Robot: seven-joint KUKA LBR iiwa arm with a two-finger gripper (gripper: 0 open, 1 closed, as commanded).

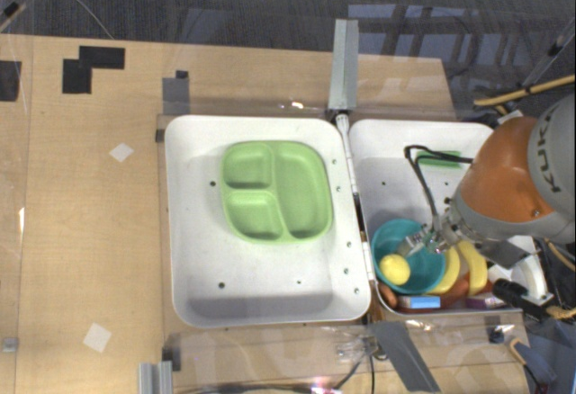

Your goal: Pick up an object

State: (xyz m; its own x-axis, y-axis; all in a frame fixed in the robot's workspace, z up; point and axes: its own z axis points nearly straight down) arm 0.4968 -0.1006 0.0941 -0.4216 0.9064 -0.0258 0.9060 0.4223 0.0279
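Camera view, starting at the near edge of the right bin (396,136): a small clutter lies packed against the front wall, with a blue-and-orange flat item (421,301) lowest, a reddish piece beside it, and a yellow banana-like toy (472,264) curving up behind them. Just behind sits a teal bowl (416,250) with a yellow lemon-like ball (394,270) resting in its near-left part. The gripper (430,242) hangs over the bowl's right rim, at the end of the grey arm whose orange band (504,174) bulks above it.

The metal tip is small and partly lost against the bowl, so I cannot tell how its grasping part stands, nor whether it has anything.

The step in hand looks like the descent onto a target in this crowded corner. To do it well, the arm should settle on one thing, most likely the ball or the bowl rim, and come straight down, since the toys touch one another and a slanted approach could shove the bowl into the banana toy. The ball lies just left of and nearer than the tip, close but not under it.

Farther back a black cable (419,169) loops across the bin floor. In the left bin (261,302) a green divided plate (274,192) lies alone, well apart. Beyond is the wooden table (81,203).
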